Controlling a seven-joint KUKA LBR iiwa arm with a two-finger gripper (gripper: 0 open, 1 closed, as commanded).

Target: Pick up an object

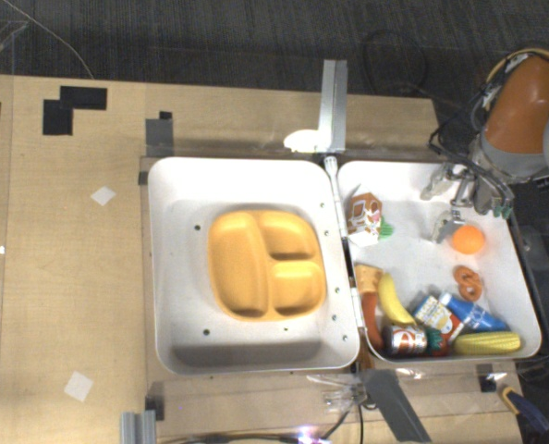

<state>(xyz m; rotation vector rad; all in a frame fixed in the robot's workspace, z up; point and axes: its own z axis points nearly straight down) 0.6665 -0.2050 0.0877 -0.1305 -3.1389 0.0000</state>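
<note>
Approach is the step in hand, as you are looking down on two white bins side by side. Your gripper (pixel 461 197) is hanging over the back right part of the right bin (pixel 404 178), with nothing between its fingers; whether those fingers are parted or closed I cannot tell, since they are blurring into the white floor. An orange ball (pixel 469 239) is sitting just in front of the gripper, near the bin's right wall, and it is probably the nearest target. It is looking small, round, smooth and bright orange, standing apart from its neighbours. Next, you are needing to bring the fingers down on either side of the ball and close on it, since a round thing may roll away.

Nearer the front, a banana (pixel 395 301), a soda can (pixel 407 341) and a corn cob (pixel 487 343) are crowding together. A yellow divided tray (pixel 265 262) is lying in the left bin (pixel 177 248).
</note>
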